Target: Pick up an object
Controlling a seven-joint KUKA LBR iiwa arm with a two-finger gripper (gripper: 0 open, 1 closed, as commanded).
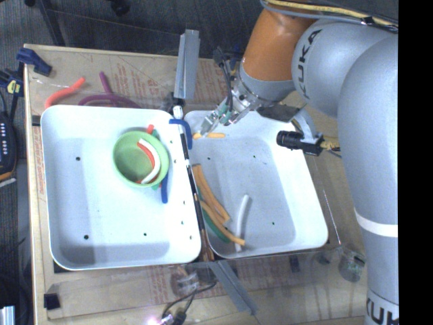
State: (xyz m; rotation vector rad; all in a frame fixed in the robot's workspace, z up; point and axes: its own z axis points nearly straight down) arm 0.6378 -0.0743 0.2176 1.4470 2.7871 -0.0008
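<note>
1. Grey and orange-banded, the robot arm reaches in from the right and ends above the far left corner of the right-hand shallow white bin.
2. Its jaws hang over that corner, pointing down and to the left; whether they are spread or pressed together cannot be told, because the tips blur into the bin rim.
3. A small thin orange stick lies on the bin floor just beside the jaw tips; contact cannot be judged.
4. Along the same bin's left wall lie several long orange and green strips, and a pale grey tube-like piece rests near them toward the middle.
5. The left-hand shallow white bin holds a round green plastic bowl with red and white curved pieces inside, and a blue plastic strip lies just beside the bowl.
6. Both bins sit side by side on the wooden desk, where an orange-handled tool and a purple loop of cord lie beyond the left bin.
</note>
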